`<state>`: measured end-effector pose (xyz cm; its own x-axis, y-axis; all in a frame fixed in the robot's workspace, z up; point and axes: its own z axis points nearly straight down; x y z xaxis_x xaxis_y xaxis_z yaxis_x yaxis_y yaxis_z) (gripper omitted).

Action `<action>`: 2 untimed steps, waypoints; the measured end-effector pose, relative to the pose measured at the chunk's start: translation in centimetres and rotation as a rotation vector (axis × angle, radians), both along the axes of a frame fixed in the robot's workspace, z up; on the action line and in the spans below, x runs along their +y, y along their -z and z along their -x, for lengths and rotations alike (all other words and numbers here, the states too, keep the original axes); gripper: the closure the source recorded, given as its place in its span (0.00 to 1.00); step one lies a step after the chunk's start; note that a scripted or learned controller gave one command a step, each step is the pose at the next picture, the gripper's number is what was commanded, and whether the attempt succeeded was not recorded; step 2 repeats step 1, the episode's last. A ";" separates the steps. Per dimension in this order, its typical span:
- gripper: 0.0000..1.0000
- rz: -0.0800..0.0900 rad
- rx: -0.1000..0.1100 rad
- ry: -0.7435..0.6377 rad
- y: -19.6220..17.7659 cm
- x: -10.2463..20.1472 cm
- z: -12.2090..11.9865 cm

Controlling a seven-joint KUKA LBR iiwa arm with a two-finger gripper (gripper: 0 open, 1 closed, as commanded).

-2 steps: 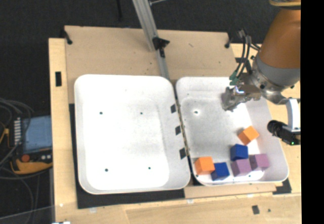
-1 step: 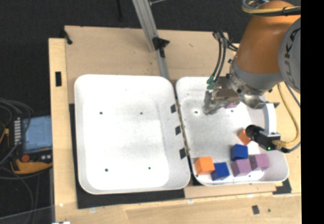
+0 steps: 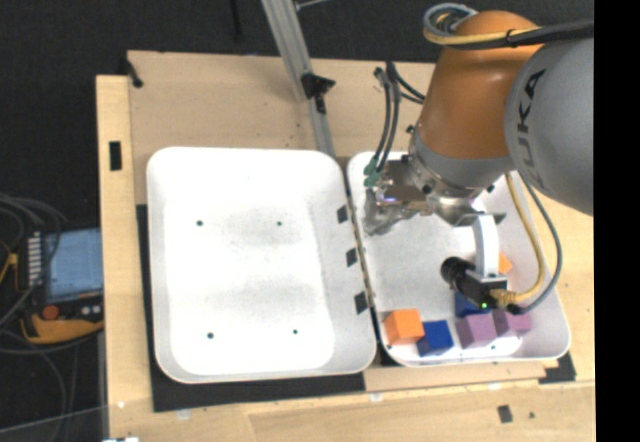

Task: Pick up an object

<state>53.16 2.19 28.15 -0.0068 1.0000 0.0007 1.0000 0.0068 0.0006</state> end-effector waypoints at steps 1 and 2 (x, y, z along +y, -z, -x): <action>1.00 0.000 0.002 0.000 1.0 5.1 1.2; 1.00 0.000 0.002 0.000 1.0 5.1 1.2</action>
